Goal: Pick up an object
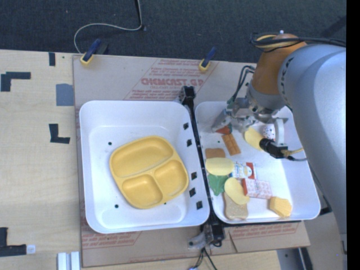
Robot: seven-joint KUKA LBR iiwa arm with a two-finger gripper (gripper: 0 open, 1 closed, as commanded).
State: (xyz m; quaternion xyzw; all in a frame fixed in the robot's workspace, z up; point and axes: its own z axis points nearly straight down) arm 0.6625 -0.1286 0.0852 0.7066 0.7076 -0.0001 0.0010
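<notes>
End effector [225,124] over crowded right bin [306,176], orange stick [231,144] beneath.

Small toy food pieces scattered in the right white bin, right of frame centre — pale yellow oval [219,166], orange-brown stick [231,144], green leaf shape [216,184], tan bread slice [236,209], orange-yellow wedge [280,206] at lower right, red-and-white flat packet [258,188] — all lying flat.

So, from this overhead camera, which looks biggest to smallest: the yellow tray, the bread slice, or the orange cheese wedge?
1. yellow tray, by far the largest
2. bread slice
3. orange cheese wedge, only slightly smaller than the bread
</notes>
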